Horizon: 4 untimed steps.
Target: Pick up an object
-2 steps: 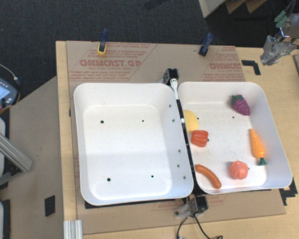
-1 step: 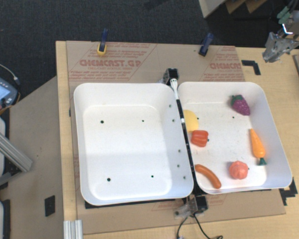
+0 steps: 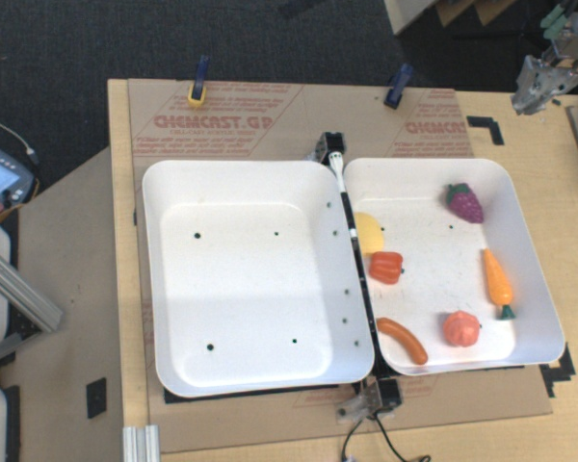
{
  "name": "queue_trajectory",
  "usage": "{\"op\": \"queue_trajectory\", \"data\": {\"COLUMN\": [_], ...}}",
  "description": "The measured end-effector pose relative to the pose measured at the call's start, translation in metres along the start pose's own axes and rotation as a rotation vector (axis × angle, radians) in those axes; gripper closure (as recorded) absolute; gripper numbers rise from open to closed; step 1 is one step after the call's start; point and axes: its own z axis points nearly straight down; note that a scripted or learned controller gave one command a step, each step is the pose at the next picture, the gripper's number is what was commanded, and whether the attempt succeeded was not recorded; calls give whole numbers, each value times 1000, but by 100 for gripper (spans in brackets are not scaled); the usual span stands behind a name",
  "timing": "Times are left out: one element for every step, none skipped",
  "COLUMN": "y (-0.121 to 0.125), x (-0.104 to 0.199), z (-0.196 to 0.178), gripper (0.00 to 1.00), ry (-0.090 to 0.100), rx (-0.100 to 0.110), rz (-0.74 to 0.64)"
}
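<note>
The right bin [image 3: 432,221] holds several toy foods: a purple grape bunch [image 3: 465,203] at the back, a yellow piece [image 3: 368,231] against the left wall, a red pepper [image 3: 385,267], an orange carrot [image 3: 498,279] near the right wall, a sausage [image 3: 402,340] and a pink strawberry [image 3: 461,328] at the front. My gripper [image 3: 545,77] hangs at the top right, beyond the bench's far corner and well away from both bins and every toy.
The left bin [image 3: 241,287] lies beside the right one, with a black divider strip [image 3: 347,243] between them. Two blue clamps [image 3: 199,80] [image 3: 399,86] grip the cardboard sheet at the back edge. Cables trail from the front edge [image 3: 371,412].
</note>
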Motion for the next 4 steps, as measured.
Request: {"op": "queue_trajectory", "data": {"y": [1, 2, 3, 4], "x": [0, 0, 0, 0], "z": [-11, -21, -32, -43], "gripper": [100, 100, 100, 100], "ry": [-2, -4, -7, -9], "rx": [-4, -8, -12, -16], "rz": [-1, -2, -3, -4]}}
